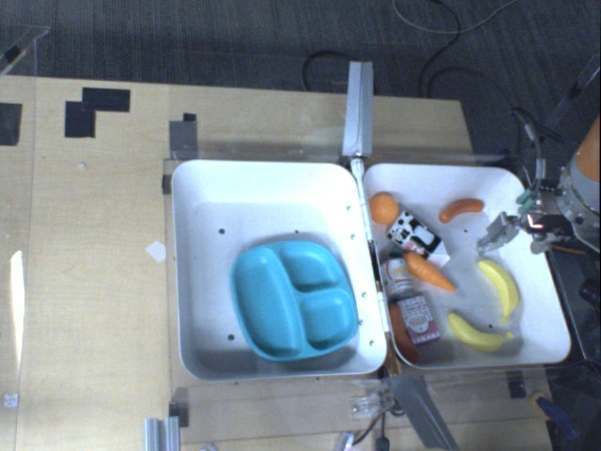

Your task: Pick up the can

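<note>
The camera view looked down on a light wooden bench bearing two shallow white bins side by side, with dark carpet and loose black cables on the floor beyond its far edge. Black square markers were fixed to the bench top at the far left. A metal post stood at the far end of the seam between the bins.

The left bin held a blue divided tray near its centre. The right bin held an orange, a sausage, a black-and-white spotted item, a carrot and two bananas.

The can lay on its side in the near-left corner of the right bin, against the dividing wall (its label was too blurred to read).

The gripper hung over the far-right part of the right bin, well apart from the can. Nothing sat between its fingers; their spacing could not be determined. The arm was cut off at the right edge.
</note>
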{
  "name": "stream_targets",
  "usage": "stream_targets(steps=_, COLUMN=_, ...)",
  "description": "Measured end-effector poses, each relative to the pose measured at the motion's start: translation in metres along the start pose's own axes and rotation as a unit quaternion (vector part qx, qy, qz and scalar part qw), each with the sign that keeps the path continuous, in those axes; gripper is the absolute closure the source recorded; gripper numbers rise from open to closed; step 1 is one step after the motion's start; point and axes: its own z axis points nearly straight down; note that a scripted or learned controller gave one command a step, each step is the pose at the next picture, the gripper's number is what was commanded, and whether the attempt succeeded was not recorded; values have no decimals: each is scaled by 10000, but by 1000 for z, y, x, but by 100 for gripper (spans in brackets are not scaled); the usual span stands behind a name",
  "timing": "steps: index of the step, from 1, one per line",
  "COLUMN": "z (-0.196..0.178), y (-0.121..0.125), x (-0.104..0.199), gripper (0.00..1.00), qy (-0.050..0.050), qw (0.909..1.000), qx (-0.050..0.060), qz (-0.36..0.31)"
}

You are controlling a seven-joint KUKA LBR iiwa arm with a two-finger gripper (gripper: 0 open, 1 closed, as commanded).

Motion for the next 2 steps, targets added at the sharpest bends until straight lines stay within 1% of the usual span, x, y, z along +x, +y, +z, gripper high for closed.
stream_targets(steps=1, z=75, y=40, x=60, gripper=0, qy=5, qw=9933, qx=10, qz=1157)
stream_targets(steps=2, z=149, y=61, x=32, gripper=0, qy=3, qw=9900, qx=-13, qz=1408)
